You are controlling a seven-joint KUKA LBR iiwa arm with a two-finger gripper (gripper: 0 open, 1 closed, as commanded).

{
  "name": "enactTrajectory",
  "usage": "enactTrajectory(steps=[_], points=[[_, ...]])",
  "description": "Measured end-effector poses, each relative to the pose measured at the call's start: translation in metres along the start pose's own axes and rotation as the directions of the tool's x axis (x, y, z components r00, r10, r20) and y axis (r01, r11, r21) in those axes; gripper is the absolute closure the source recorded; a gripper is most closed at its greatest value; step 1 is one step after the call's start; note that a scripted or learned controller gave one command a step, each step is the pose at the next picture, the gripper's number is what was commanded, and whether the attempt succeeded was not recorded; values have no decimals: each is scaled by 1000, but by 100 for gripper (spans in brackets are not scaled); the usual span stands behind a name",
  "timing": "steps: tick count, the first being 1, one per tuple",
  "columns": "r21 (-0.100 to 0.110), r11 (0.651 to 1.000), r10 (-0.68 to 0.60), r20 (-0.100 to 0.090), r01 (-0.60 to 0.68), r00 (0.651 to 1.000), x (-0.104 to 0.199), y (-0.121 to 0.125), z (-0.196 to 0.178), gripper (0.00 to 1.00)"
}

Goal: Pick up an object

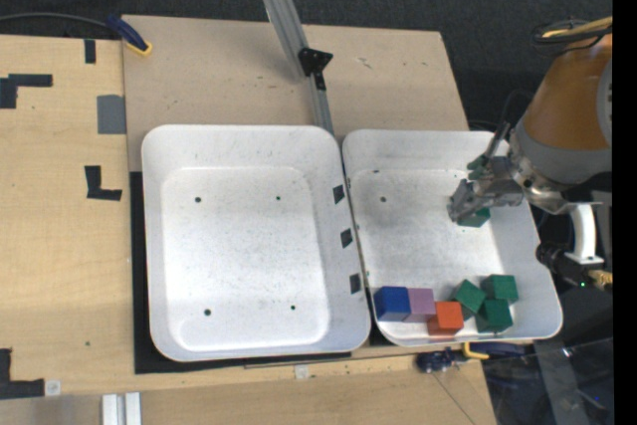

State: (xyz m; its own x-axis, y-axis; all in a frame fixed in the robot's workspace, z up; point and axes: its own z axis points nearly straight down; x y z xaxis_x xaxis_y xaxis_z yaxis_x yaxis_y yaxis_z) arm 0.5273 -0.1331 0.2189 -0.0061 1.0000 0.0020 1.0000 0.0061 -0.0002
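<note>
My pincer (pixel 472 205) hung over the right bin (pixel 418 164), clenched on a green block (pixel 479 213) between its fingers.

Wooden bench (pixel 239 75) bears left bin (pixel 159 214), right bin (pixel 418 149).

One fixed overhead camera; slanted view over both bins (pixel 149 154)

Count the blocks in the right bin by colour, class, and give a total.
Green blocks: 4, three near the front, one at the gripper
Blue block: 1
Purple block: 1
Orange block: 1
Total: 7
</note>
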Motion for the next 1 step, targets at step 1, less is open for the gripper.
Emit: enactTrajectory(steps=[1], points=[[0, 1000, 0, 0, 0, 1000, 50, -9, -8, 100]])
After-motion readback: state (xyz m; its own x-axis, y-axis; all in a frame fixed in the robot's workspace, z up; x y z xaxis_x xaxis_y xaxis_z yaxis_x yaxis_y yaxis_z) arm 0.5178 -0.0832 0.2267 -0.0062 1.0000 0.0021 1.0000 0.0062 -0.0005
